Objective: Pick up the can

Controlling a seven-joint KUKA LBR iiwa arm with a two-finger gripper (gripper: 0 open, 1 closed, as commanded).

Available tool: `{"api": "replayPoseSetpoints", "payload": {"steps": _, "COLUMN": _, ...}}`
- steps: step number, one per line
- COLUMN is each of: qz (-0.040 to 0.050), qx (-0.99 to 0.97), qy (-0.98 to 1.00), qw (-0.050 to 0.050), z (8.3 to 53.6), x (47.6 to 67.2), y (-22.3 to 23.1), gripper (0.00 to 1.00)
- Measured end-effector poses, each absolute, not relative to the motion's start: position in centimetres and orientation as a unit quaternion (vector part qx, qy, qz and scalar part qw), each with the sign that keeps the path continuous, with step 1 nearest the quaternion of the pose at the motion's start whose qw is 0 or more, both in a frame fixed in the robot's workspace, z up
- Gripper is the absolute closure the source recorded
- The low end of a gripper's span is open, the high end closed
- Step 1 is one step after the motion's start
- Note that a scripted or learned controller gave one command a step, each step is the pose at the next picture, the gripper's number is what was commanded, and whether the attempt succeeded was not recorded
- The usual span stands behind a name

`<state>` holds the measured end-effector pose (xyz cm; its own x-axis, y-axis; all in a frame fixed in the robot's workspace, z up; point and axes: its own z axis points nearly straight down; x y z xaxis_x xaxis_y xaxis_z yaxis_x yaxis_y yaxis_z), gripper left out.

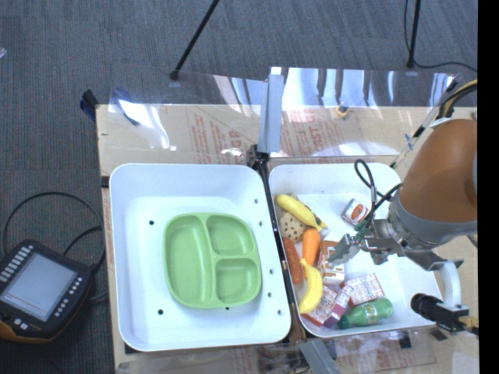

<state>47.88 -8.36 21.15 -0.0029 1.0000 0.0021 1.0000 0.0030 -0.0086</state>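
The can (355, 210), small with a red and white label, lies on its side near the middle of the right bin (327, 179), toward the back. My gripper (343, 252) hangs below and slightly left of it, over a small red and white carton (334, 269), clearly apart from the can. Its fingers stand open and nothing is held between them. The grey arm with its orange band covers the bin's right side.
The right bin also holds two bananas (299, 209), a carrot (311, 246), a cookie (291, 226), several snack cartons (365, 288) and a green bottle (366, 312). A green divided plate (212, 259) lies in the left bin (140, 193).
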Motion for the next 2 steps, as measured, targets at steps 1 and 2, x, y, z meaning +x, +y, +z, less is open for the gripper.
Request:
{"api": "replayPoseSetpoints", "payload": {"steps": 1, "qz": 0.0029, "qx": -0.8, "qy": -0.6, "qw": 0.002, "z": 26.1, "x": 51.2, "y": 0.3, "gripper": 0.0}}
{"api": "replayPoseSetpoints", "payload": {"steps": 2, "qz": 0.0036, "qx": -0.821, "qy": -0.57, "qw": 0.002, "z": 26.6, "x": 54.8, "y": 11.6, "gripper": 0.0}}
